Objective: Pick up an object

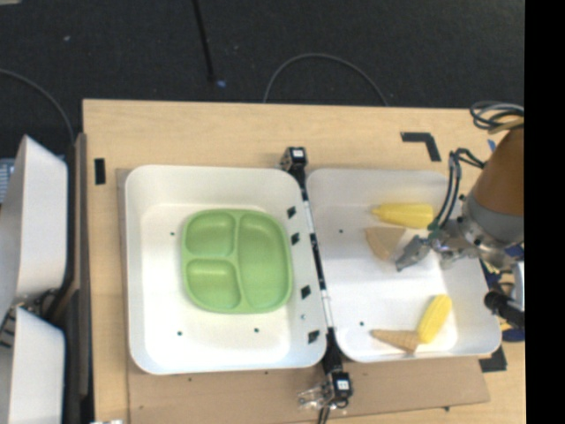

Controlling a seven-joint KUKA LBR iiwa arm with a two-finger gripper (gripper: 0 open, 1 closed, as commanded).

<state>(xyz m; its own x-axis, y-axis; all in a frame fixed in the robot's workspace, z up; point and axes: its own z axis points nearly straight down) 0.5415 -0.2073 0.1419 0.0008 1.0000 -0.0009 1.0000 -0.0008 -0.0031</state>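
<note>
Your table (221, 131) is a pale wood board on a dark floor, with black cables looping behind it. On it sit two shallow white bins, edge to edge, clipped together along the middle seam.

The left bin (150, 325) holds a green tray (237, 261) with four compartments, lying flat near the bin's centre.

The right bin (371, 312) holds the smaller things. The arm (503, 188) comes in over its right rim, grey with the orange band showing at the view's edge.

Your hand (417, 250) hangs low over the bin's upper middle, pointing left and a little down. You can see grey fingers there, but whether they are spread or pressed together you cannot tell, and nothing shows between them.

Just above the hand lies a corn cob (403, 214), yellow, set crosswise, near the fingertips. Just left of the hand lies a tan wedge (381, 241), close under the cob.

Well apart, by the bin's lower right corner, a second cob (434, 317) lies tilted. A cone (395, 339) lies beside its lower end, tip pointing left.
</note>
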